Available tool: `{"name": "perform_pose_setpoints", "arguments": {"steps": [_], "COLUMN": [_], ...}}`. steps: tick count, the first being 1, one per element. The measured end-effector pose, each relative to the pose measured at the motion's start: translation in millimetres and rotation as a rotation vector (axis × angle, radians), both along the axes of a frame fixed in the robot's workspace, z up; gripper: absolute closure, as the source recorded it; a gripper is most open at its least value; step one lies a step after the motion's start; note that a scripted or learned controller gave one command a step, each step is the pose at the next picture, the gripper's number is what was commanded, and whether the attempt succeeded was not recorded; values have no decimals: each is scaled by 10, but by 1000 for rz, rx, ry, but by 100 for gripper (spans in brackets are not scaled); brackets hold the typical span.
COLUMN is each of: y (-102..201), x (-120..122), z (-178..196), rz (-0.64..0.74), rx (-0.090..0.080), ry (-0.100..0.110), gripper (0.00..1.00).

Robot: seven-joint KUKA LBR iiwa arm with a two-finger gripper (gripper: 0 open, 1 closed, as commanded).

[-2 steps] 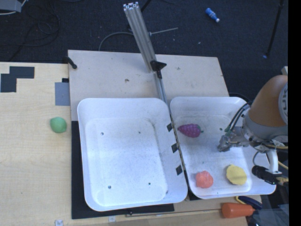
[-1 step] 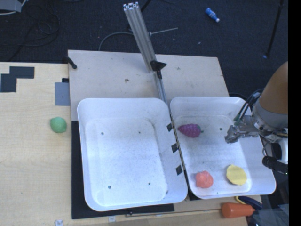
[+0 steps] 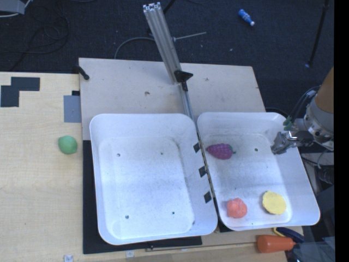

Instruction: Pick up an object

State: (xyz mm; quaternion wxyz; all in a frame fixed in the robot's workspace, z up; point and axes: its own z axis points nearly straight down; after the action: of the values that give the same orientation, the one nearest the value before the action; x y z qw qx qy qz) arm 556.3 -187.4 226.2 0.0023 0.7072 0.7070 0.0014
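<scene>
Item: gripper (image 3: 282, 142), at the 3 o'clock rim of the right bin (image 3: 305, 201). Its state cannot be told from the camera view; nothing is seen in its hold.

Item: purple object (image 3: 220, 150), grape-like, lying toward 9 o'clock in the right bin, near the divide.

Item: orange-red object (image 3: 236, 208), at about 7 o'clock in the same bin.

Item: yellow object (image 3: 274, 202), at about 5 o'clock, near the orange-red one but apart from it.

Item: left bin (image 3: 103, 146). Beyond it, on the bench at 9 o'clock, a green ball (image 3: 67, 144).

Handling note: the yellow object seems the nearest candidate (it also stands clear of the bin wall). The approach would best centre above it, descend straight, and close only once both sides are straddled; a slanted descent risks nudging it away.
</scene>
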Motion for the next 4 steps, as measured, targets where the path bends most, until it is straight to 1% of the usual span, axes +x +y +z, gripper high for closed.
{"name": "perform_pose_setpoints", "arguments": {"steps": [1, 2, 3, 4], "y": [-5, 479, 931, 1516], "x": [4, -54, -66, 12], "z": [345, 251, 273, 152], "rz": [0, 3, 3, 3], "rx": [1, 2, 2, 2], "ry": [2, 6, 5, 6], "gripper": [100, 100, 100, 100]}}
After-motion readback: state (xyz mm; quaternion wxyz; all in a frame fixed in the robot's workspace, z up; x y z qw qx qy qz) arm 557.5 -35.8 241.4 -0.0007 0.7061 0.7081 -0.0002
